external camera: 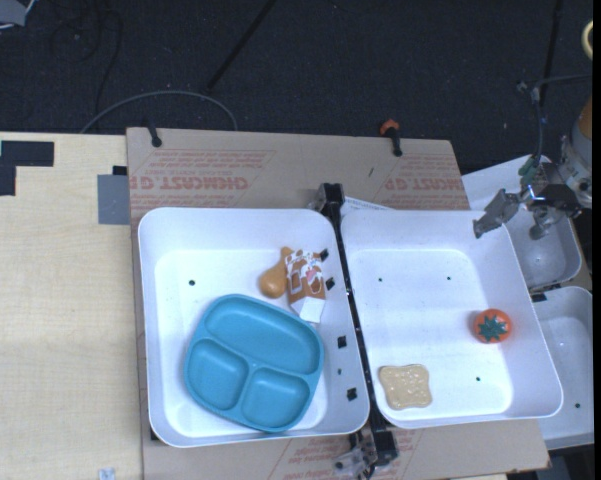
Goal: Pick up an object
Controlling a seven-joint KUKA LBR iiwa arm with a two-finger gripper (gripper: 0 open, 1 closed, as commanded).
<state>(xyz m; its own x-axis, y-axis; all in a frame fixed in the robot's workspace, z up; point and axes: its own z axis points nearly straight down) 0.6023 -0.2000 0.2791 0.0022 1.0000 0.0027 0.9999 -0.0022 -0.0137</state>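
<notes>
We see two shallow white bins, smooth and glossy with rounded corners, lying side by side on a brown cardboard sheet (pixel 280 173) printed with reversed red lettering. The left bin (pixel 170 268) carries a matte blue plastic plate (pixel 253 361), a rounded rectangle moulded into three compartments, filling its near half and tilted toward the near right corner. Just beyond the plate's far edge, close to the bin's right wall, sits a small orange pear-shaped toy (pixel 273 279) touching a brown and white speckled piece (pixel 306 273); a white scrap (pixel 308 308) lies between that piece and the plate.

In the right bin (pixel 420 273), a flat beige slice of toy toast (pixel 405 386) with a grainy face rests by the near edge, toward the near left corner. A small round orange-red toy with a green top (pixel 491 325) sits near the right wall, well apart from the toast.

The gripper (pixel 510 208), grey metal with angular parts, hangs over the right bin's far right corner, above the rim. We cannot tell how it is set; nothing is visibly in its grasp.
</notes>
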